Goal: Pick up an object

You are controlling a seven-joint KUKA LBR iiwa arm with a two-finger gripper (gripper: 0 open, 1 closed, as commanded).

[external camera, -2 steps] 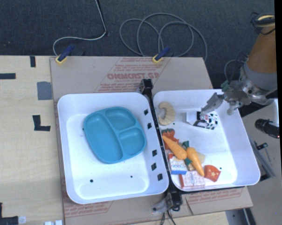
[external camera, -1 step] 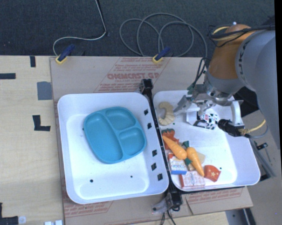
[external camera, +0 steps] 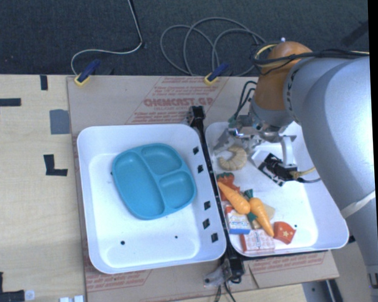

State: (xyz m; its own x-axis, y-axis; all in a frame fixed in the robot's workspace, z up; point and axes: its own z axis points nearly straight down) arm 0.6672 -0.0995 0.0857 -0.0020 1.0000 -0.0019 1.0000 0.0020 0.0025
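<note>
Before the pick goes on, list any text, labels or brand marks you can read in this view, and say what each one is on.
"CHEMCAST GP": red print on the brown sheet under the bins, seen reversed and faint, so my reading is uncertain.
Small packet in the right bin: printed label, too small to read.
Red packet in the same bin: a pale mark, unreadable.
Blue tray in the left bin: no text visible.
</note>
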